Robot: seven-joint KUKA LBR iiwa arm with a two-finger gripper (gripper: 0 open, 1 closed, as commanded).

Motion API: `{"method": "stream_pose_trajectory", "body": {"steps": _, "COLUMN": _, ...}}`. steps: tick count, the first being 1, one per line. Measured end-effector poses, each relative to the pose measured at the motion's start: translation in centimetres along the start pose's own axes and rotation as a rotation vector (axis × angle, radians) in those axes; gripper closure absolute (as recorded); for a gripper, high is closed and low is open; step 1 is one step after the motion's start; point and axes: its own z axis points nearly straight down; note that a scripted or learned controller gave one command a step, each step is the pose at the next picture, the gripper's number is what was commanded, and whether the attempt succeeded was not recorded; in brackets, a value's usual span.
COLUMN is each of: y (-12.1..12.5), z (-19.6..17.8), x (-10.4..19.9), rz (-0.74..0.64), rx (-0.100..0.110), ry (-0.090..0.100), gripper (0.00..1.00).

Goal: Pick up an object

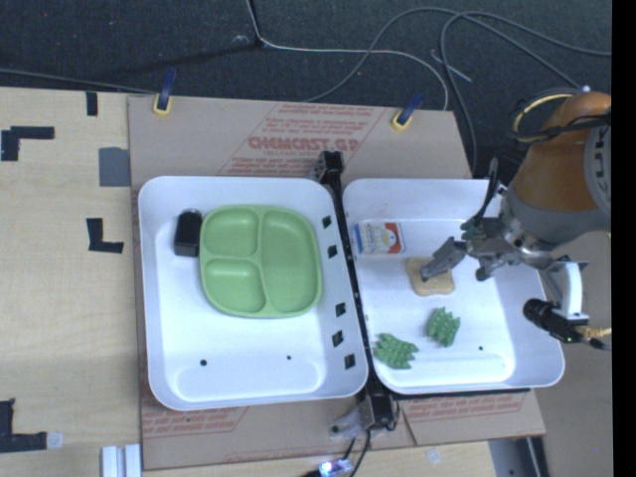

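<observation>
In the right bin (pixel 517 361) lie a tan, cookie-like piece (pixel 435 284), a small white carton with blue and orange print (pixel 379 238), and two green leafy toys (pixel 443 326) (pixel 395 350). My gripper (pixel 463 266) hangs over the bin's right half, just right of the tan piece. Its fingers are spread open with nothing between them. The left finger (pixel 437 263) overlaps the tan piece's upper edge.
The left bin (pixel 164 366) holds a green divided plate (pixel 261 260) with a small black block (pixel 187 233) at its left side. A black divider strip (pixel 343 276) runs between the bins. Cables cross the dark floor behind the bench.
</observation>
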Motion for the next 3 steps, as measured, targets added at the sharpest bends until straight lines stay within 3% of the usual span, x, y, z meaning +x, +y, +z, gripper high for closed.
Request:
{"method": "stream_pose_trajectory", "body": {"steps": 1, "y": 0.3, "z": -0.7, "x": 0.0, "rz": -0.004, "rx": -0.013, "ry": -0.002, "gripper": 0.0}}
{"method": "stream_pose_trajectory", "body": {"steps": 2, "y": 0.9, "z": 5.0, "x": -0.6, "rz": -0.002, "rx": -0.008, "ry": -0.003, "gripper": 0.0}}
{"method": "stream_pose_trajectory", "body": {"steps": 3, "y": 1.0, "z": 9.6, "x": -0.6, "rz": -0.003, "rx": -0.015, "ry": -0.006, "gripper": 0.0}}
